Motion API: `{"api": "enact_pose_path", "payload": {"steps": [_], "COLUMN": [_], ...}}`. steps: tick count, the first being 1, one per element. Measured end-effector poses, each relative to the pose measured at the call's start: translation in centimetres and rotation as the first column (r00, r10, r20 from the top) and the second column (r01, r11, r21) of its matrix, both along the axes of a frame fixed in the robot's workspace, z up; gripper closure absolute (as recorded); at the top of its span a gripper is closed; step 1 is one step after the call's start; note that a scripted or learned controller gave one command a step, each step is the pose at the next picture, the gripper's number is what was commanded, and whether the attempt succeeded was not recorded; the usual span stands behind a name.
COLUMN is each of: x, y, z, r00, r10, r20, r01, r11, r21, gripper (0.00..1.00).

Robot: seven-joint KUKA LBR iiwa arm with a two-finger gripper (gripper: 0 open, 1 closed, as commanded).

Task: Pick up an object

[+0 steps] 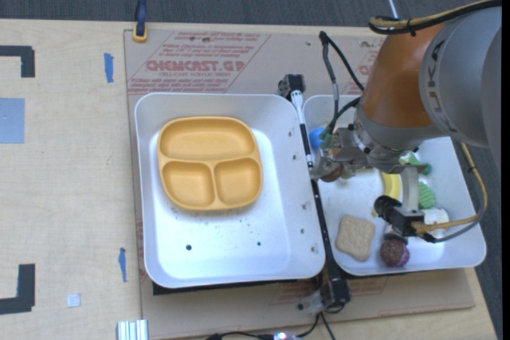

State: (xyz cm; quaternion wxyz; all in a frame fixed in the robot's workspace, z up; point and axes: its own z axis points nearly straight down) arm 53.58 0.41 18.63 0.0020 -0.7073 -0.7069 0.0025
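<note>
Gripper (pixel 339 163) sits low at the right bin's (pixel 470 251) left wall; finger state cannot be told. Nearest candidate, cracker (pixel 355 237), lies flat at 5 o'clock from it, near, long axis roughly 12–6. Plum (pixel 394 252) sits just beside cracker at 4 o'clock.

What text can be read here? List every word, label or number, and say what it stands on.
Large red print on the clear sheet behind the left bin: too blurred to quote surely.
Smaller red lines above and below it: too small to read.
Nothing else bears readable text.
</note>
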Motion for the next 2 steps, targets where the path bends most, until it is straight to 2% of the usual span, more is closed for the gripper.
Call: {"api": "enact_pose_path", "payload": {"steps": [1,2], "x": [0.1,2.7], "y": [0.0,-5.1], "z": [0.8,1.2], "r00": [1.000,1.000], "r10": [0.001,0.000], "r20": [-0.003,0.004], "r01": [-0.001,0.000], "r11": [1.000,1.000], "r21": [0.000,-0.001], "gripper": [1.00,1.00]}}
